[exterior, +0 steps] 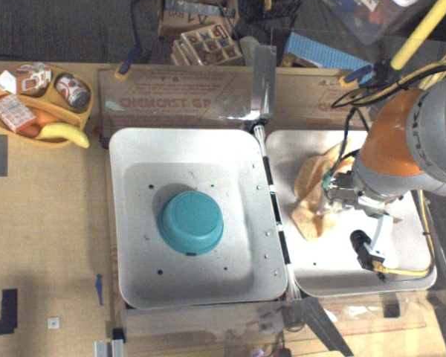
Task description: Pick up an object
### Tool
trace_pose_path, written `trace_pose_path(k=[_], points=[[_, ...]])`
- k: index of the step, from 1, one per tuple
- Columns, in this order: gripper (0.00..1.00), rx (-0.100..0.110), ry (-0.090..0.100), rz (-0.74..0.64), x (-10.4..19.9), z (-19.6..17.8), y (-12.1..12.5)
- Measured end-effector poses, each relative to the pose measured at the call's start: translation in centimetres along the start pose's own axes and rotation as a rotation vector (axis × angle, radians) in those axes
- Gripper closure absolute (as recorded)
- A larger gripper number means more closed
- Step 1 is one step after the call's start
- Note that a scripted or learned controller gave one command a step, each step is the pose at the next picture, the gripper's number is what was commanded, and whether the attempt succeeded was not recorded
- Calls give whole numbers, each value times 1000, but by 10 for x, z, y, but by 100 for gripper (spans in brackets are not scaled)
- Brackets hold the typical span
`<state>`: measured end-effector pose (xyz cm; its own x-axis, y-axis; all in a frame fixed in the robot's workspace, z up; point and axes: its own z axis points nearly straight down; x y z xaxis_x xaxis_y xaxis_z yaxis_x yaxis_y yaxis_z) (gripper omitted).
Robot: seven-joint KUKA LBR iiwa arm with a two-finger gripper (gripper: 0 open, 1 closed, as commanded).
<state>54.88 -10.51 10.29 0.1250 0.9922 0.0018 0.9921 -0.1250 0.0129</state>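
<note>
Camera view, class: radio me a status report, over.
Claw down in right bin, at tan cloth. Grip unconfirmed. Teal bowl alone in left bin.

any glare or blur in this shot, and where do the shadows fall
Camera view: sharp on the teal bowl, which casts a soft shadow along its lower edge; glare on the clear tape of the cardboard behind the bins; the tan object by the gripper looks slightly soft.

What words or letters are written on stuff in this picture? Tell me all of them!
"KU": big letters on the grey arm, cut off at the picture's edge.
Red print on the cardboard strip behind the bins: too blurred to read.
Labels on the packets in the yellow tray: too small to read.
Print on the box on the floor: too blurred to read.
</note>
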Motion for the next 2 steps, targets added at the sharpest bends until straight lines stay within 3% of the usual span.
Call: trace_pose_path(k=[1,2], points=[[100,13,-1,-219,36,-81,0],[100,11,-1,-353,65,-81,27]])
